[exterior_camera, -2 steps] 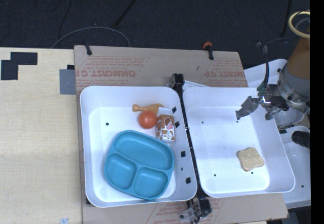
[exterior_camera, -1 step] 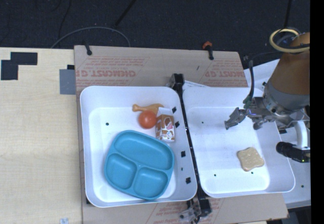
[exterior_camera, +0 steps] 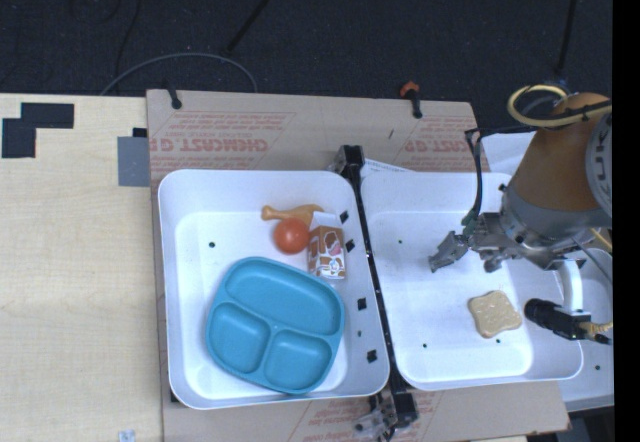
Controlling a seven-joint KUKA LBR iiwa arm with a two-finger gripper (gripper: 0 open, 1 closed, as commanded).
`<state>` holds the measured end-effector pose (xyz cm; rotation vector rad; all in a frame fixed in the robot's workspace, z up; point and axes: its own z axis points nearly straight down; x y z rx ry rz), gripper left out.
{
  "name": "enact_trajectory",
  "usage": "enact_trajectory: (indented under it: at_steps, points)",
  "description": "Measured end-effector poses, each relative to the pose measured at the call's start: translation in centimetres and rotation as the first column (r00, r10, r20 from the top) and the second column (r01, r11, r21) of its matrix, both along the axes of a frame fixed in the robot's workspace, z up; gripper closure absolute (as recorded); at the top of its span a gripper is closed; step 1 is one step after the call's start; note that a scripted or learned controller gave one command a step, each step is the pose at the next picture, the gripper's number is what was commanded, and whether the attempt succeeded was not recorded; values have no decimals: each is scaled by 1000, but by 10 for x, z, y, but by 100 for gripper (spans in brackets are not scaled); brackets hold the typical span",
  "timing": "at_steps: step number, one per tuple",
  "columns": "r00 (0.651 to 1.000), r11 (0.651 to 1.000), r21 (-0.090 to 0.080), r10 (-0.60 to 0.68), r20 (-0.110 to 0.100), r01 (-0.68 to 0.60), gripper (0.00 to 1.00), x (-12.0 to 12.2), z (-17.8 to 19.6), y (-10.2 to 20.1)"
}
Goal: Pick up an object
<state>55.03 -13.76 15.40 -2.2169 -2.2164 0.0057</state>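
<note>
Just below and to the right of the end effector point(exterior_camera: 447, 253), in the right bin point(exterior_camera: 420, 350), lies a slice of toast point(exterior_camera: 495, 314), apart from it. Whether the end effector is spread or pressed together I cannot tell. A good pick likely means centring over the flat toast, then descending squarely to straddle its edges.
</note>
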Motion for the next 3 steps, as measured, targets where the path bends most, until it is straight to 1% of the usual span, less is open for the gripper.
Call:
enact_trajectory:
  at_steps: [1,2,3]
  points:
    - [1000,1000,0,0,1,0,0,-9,-58,5]
    - [1000,1000,0,-6,2,6,100,-9,-46,4]
    - [1000,1000,-3,-3,9,3,100,-13,5,-6]
